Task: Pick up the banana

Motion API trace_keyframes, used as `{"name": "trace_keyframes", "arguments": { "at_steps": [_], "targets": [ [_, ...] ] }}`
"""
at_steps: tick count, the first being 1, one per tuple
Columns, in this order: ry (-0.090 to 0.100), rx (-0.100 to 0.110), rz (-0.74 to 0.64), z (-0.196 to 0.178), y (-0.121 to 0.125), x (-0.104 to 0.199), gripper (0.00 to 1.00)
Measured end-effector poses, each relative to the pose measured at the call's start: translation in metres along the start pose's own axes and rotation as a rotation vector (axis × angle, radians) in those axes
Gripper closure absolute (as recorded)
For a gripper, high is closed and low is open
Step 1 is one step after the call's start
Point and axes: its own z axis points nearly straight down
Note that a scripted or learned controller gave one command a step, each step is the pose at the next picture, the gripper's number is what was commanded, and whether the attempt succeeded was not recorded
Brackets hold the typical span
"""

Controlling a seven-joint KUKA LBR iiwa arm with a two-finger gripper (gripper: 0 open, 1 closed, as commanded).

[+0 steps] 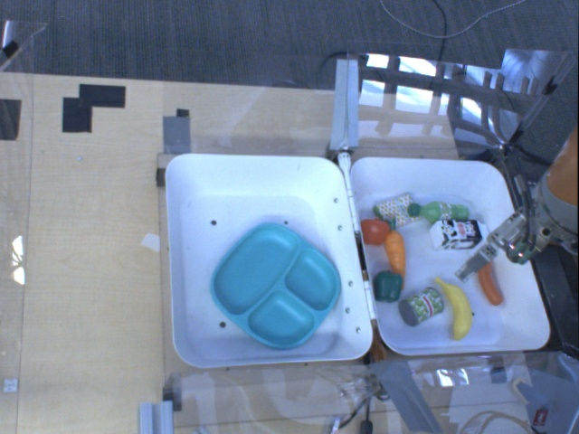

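The yellow banana lies in the right bin, near its front edge, curving from upper left to lower right. My gripper hangs over the right side of that bin, up and to the right of the banana and apart from it. Its tip points down-left, just above a small orange-red piece that lies beside the banana. Nothing is seen held.
Around the banana lie a grey-green can, a dark green pepper, an orange carrot, a red tomato, a black-and-white carton and a green bottle. The left bin holds a blue divided plate.
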Motion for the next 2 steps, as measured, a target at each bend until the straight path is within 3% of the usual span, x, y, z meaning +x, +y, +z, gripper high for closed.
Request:
{"name": "trace_keyframes", "arguments": {
  "at_steps": [1, 2],
  "targets": [
    [-0.008, -0.008, 0.095, 0.123, 0.016, 0.040, 0.00],
    [-0.007, -0.008, -0.159, 0.123, -0.003, 0.017, 0.00]
  ]
}}
